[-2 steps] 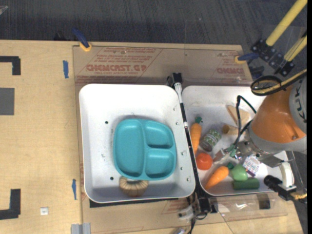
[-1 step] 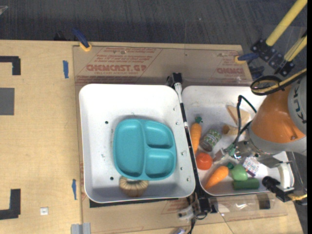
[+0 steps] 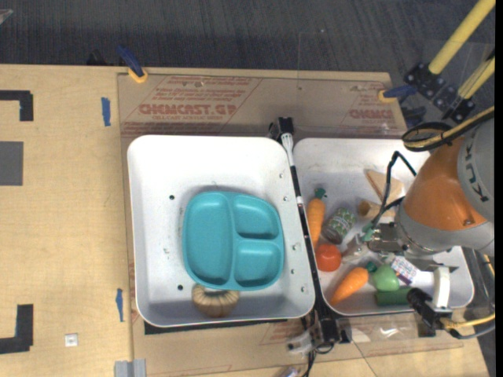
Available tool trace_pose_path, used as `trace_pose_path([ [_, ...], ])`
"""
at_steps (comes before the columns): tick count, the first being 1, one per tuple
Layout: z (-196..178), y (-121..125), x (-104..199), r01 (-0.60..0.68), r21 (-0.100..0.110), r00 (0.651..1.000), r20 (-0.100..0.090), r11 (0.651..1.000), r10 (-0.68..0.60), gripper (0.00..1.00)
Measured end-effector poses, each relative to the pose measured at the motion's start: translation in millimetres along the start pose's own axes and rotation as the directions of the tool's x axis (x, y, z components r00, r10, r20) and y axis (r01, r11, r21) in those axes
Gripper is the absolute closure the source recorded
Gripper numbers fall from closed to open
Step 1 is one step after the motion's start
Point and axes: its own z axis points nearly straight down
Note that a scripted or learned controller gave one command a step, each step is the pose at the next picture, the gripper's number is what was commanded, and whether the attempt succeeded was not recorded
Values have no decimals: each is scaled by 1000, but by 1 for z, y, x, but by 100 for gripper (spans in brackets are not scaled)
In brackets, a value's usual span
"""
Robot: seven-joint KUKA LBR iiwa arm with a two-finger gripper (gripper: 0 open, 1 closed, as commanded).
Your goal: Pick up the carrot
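Arm (image 3: 448, 199): grey with an orange band, reaching in from the right over the right bin.
Gripper (image 3: 376, 240): low over the middle of the right bin, among the small items; whether it is spread or closed cannot be told, and nothing is seen held in it.
Carrot (image 3: 316, 219): in the right bin, against its left wall, lying lengthwise with the green top toward the far side; apart from the gripper.
Second carrot (image 3: 349, 283): near the front of the right bin, tilted, just below the gripper and beside the green block.
Red piece (image 3: 328, 257): small, rounded, between the two carrots.
Can (image 3: 339, 223): small, greyish, just right of the first carrot.
Green block (image 3: 386, 282): at the front of the right bin, under the wrist.
Right bin (image 3: 338, 159): white, shallow, on the table.
Left bin (image 3: 157, 210): white, beside the right bin, touching it along the middle edge.
Tray (image 3: 233, 240): teal, three compartments, in the middle of the left bin.
Brown ring (image 3: 215, 298): at the left bin's front wall, just beside the tray's near edge.
Table (image 3: 55, 234): brown board surface with black and blue tape marks.
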Motion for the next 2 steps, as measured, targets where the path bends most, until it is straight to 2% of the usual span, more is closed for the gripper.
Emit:
trace_pose_path([
  [1, -2, 5, -3, 337, -14, 941, 16, 941, -337, 0],
  [2, 0, 1, -5, 84, 0, 996, -4, 996, -84, 0],
])
